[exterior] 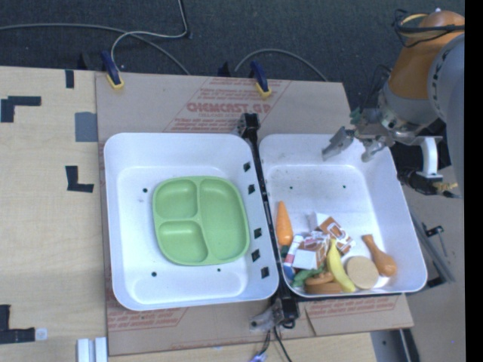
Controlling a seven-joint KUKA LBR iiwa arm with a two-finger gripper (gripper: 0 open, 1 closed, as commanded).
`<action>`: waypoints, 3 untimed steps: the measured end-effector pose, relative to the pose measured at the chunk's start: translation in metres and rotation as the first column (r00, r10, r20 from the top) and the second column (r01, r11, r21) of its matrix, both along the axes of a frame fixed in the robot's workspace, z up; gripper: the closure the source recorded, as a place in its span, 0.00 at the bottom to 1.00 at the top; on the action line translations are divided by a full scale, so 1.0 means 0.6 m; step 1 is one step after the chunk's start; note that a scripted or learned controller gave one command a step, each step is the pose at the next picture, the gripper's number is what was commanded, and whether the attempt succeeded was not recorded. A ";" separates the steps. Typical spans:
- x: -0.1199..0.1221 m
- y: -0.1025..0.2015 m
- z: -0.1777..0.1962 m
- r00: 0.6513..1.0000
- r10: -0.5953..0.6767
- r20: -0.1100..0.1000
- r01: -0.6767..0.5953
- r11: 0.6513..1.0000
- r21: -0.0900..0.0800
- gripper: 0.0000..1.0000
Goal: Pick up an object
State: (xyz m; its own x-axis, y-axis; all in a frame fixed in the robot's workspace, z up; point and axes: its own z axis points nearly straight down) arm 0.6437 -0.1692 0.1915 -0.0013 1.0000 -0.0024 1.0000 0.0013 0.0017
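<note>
The bench is covered by a sheet of brown cardboard printed in red with a word that reads roughly "CHEMCAST", with smaller lines under it too small to read. On it sit two shallow white bins side by side. The left bin holds a green divided plate with three compartments, lying flat near the bin's middle. The right bin has its far half bare, while a pile of toy food is crowded into its near right corner. The grey arm with its orange band reaches in from the right, and its gripper hangs over the far right edge of the right bin with the two fingers spread apart and nothing between them. The pile lies well apart from the gripper, toward the near side. In it, an orange carrot lies along the bin's left wall, a yellow banana curves beside a round tan bun, and a brown drumstick rests at the right. Small red and white packets lie among them, their print unreadable.
</note>
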 end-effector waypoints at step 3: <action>-0.121 0.193 -0.013 1.000 0.001 -0.003 -0.001 1.000 0.003 0.00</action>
